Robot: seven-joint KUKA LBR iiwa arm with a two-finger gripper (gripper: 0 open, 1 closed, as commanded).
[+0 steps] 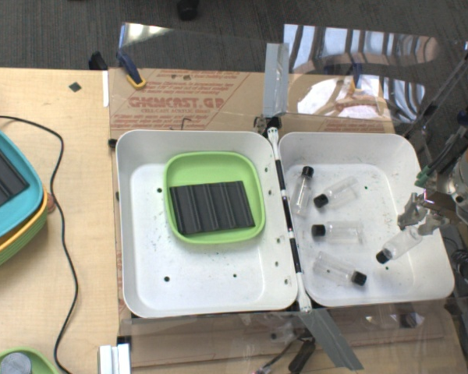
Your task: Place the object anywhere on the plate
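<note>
A green plate (213, 197) with a dark ribbed insert lies in the left white bin (140, 232). Several clear vials with black caps lie in the right bin (390, 150), among them one (304, 184) near the divider and one (339, 271) toward the front. My gripper (418, 217) hangs at the right bin's right side, far from the plate. Directly below and left of it lies a tilted vial (396, 245), black cap pointing down-left, its upper end reaching the gripper's tip. Whether the gripper touches that vial is unclear.
A cardboard sheet (187, 100) lies behind the bins. Blue and green dishes (12, 201) stand at the bench's far left, with a black cable (62, 209) running beside them. A raised rim (285, 209) divides the two bins.
</note>
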